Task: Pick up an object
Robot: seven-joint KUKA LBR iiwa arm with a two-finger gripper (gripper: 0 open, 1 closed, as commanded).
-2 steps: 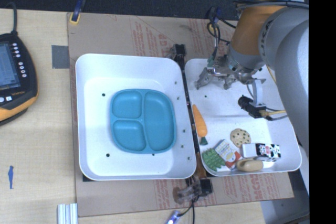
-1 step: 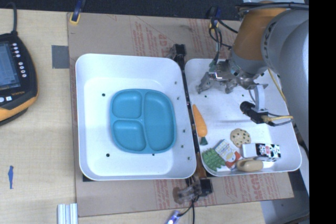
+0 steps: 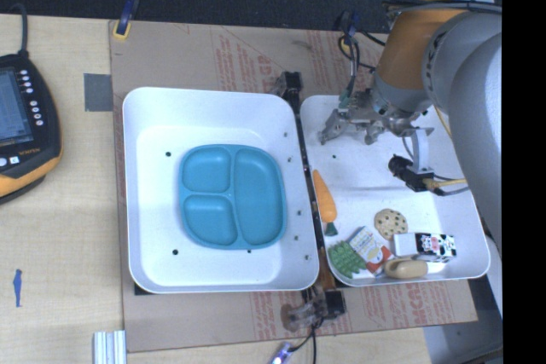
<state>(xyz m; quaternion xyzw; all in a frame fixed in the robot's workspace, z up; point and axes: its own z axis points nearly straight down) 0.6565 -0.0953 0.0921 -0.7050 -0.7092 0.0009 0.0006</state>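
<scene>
Gripper (image 3: pixel 347 132) hangs empty, fingers apart, at 12 o'clock in the right bin (image 3: pixel 375 175), well apart from the carrot (image 3: pixel 323 197) at 8 and cookie (image 3: pixel 391 222) at 5, so a straight descent likely grabs nothing.

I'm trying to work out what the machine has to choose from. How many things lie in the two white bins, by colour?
Blue, divided plastic plate: 1
Orange, toy carrot: 1
Green, flat ridged piece: 1
Tan, round speckled cookie and bread roll: 2
White, small printed packet and carton: 2
Total: 7
</scene>
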